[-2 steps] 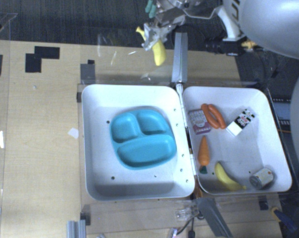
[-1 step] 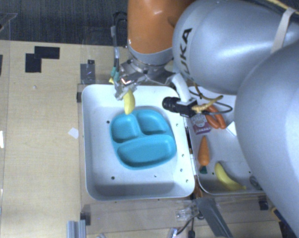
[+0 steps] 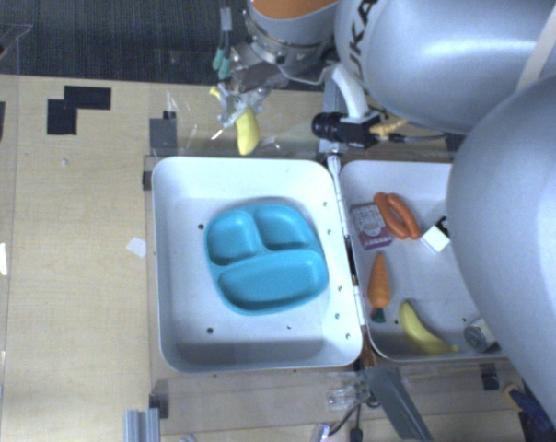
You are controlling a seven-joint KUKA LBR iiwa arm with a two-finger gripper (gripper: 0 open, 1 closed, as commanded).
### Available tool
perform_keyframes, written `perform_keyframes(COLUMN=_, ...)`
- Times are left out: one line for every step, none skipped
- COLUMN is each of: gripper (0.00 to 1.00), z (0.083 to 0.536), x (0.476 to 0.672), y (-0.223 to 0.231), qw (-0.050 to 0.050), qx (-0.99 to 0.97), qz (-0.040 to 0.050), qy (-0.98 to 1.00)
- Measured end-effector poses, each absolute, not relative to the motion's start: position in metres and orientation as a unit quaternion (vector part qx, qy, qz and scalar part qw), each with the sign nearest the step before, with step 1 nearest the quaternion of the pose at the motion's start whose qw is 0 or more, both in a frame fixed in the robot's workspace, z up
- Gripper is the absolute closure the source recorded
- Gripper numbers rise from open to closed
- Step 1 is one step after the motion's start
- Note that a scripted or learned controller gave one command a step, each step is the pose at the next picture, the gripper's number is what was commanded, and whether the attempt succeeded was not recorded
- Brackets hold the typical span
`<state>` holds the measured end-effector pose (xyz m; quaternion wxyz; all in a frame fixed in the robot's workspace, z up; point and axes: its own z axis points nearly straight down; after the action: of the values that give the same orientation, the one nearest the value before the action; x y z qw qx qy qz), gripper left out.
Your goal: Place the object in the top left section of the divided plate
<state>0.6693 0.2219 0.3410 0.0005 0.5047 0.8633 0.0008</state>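
Carry step. My gripper (image 3: 234, 109) pinches a yellow piece (image 3: 247, 133), hanging beyond the left bin's (image 3: 181, 274) far rim. Next, I judge: bring it over the plate's (image 3: 264, 256) top-left section, lower, release.

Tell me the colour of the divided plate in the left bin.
The divided plate is light blue, plain and unpatterned, seen clearly in the camera view.
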Motion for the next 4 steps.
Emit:
perform_keyframes(gripper=1.0, z=0.145, x=0.629, y=0.164, qw=-0.002, qx=0.495, qz=-0.0014, qy=0.869)
perform_keyframes(gripper=1.0, z=0.263, x=0.668, y=0.212, qw=0.001, qx=0.48, qz=0.0008, qy=0.877)
perform_keyframes(gripper=1.0, z=0.433, x=0.641, y=0.178, qw=0.0, qx=0.57, qz=-0.0001, qy=0.822)
perform_keyframes(gripper=1.0, z=0.253, x=0.584, y=0.205, qw=-0.002, qx=0.624, qz=-0.0025, qy=0.782)
